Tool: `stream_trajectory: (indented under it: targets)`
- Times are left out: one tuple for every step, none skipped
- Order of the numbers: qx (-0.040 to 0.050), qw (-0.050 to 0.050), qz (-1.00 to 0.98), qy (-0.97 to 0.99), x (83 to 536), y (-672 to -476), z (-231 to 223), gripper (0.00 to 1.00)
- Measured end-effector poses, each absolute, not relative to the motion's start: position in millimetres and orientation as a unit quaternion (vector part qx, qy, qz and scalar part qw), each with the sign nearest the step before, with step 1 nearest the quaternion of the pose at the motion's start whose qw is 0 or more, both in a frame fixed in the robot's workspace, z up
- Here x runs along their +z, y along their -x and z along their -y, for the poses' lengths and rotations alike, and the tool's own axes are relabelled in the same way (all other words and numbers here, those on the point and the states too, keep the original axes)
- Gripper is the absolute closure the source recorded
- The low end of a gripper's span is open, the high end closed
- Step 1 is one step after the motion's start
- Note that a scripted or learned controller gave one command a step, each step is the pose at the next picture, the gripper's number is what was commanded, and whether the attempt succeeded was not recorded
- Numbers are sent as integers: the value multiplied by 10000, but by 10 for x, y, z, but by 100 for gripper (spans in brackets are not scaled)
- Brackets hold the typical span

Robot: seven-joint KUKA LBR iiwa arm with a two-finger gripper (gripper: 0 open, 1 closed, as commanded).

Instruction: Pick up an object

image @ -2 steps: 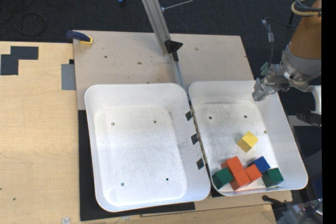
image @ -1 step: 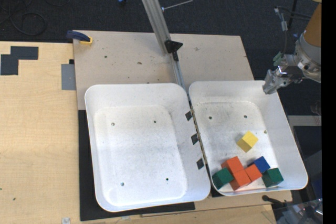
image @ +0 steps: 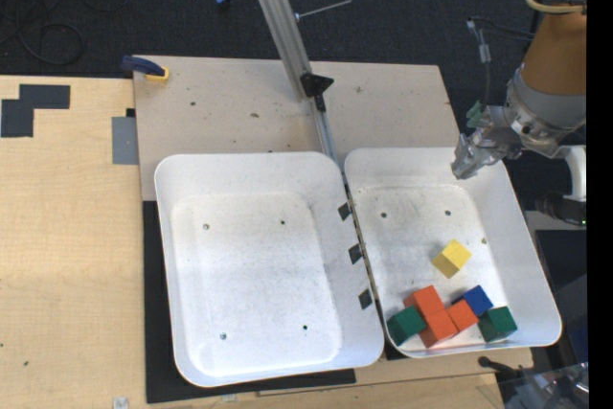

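- Clustered at the near edge of the right bin (image: 508,206): two orange blocks (image: 439,313), two dark green blocks (image: 407,325) and a blue block (image: 477,299), packed touching one another.
- Within the cluster, orange pieces in the middle, one green cube at the left end, the other green cube (image: 497,324) at the right end by the bin's near-right corner, blue just behind that one.
- Slightly apart, farther from the near rim than the cluster: a yellow block (image: 451,257), small, cube-like, turned at an angle, lying alone on the bin floor.
- Beside the right bin, touching along the middle divide: the left bin (image: 182,206), white and shallow like its neighbour.
- Over the far-right corner of the right bin: the gripper (image: 468,160), grey, pointing down and leftward, well apart from every block.
- Nothing seen between its tips; open or clenched cannot be told from this angle.
- Above it, toward the right of the bin: the arm's orange band (image: 556,48).
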State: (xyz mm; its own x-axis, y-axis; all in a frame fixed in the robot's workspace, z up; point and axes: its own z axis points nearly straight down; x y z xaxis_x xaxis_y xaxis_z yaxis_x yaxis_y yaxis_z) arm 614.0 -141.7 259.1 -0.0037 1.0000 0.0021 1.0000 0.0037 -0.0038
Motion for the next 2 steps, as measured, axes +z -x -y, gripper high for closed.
stream_trajectory:
  targets:
    - [1,23,7085,7057,2635,-6186,895,100]
    - [0,18,7088,7054,2613,-6262,295,100]
